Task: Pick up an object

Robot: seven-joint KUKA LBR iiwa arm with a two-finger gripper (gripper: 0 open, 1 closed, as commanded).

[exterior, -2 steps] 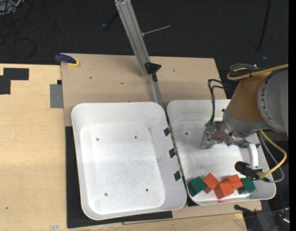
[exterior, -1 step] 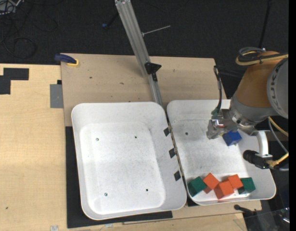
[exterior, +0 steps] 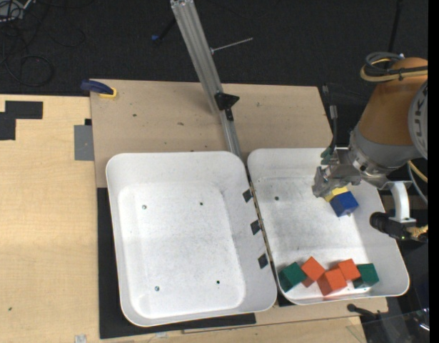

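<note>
My gripper (exterior: pixel 328 183) hangs low over the upper right part of the right bin (exterior: pixel 298 213), at the end of the grey and orange arm (exterior: pixel 390 120). A blue block (exterior: pixel 345 204) lies just right of and below it, and a small yellow piece (exterior: pixel 339 191) shows between the gripper and the blue block. Whether the gripper touches either one is unclear. Along the bin's front edge lies a cluster: a green block (exterior: pixel 291 274), orange blocks (exterior: pixel 313 269) (exterior: pixel 332 281) (exterior: pixel 348 269) and another green block (exterior: pixel 367 274).
The left bin (exterior: pixel 176 234) sits beside the right one, with black clips (exterior: pixel 255 226) along the shared rim. A slanted aluminium rail (exterior: pixel 201 63) rises behind the bins. A blue and yellow clamp (exterior: pixel 98 88) lies at the bench's far left corner.
</note>
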